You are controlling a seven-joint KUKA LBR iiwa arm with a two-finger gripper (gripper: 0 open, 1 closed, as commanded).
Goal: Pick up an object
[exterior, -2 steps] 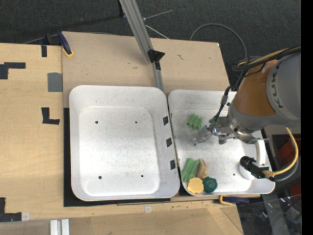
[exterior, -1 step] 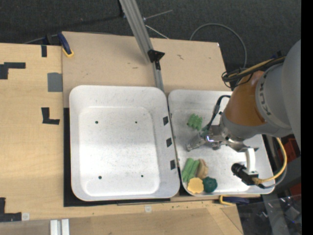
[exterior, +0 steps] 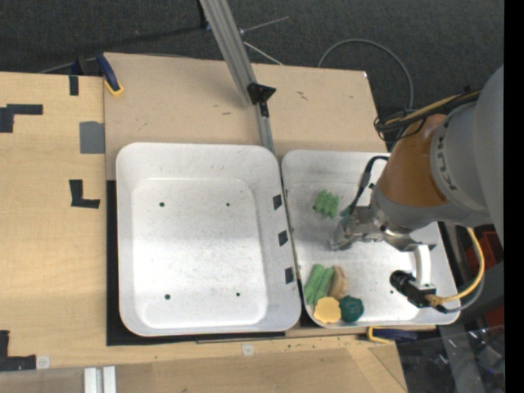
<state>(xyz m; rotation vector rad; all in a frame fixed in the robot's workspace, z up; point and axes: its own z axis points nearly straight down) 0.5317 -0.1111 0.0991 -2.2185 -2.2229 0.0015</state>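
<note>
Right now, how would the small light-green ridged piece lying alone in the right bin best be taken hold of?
Probably from straight above, closing across its narrow width. The light-green ridged piece lies flat, apart from the cluster at the right bin's near edge, with bare floor all round. The pincer hangs just beside it.

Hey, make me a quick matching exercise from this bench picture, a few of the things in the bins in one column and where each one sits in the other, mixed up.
Things:
1. light green ridged piece
2. yellow piece
3. dark teal piece
4. end effector

Places:
A. front edge of the right bin, right of the yellow one
B. over the middle of the right bin
C. upper part of the right bin, alone
D. front edge of the right bin, below the long green piece

Pairs: 1-C, 2-D, 3-A, 4-B
</note>
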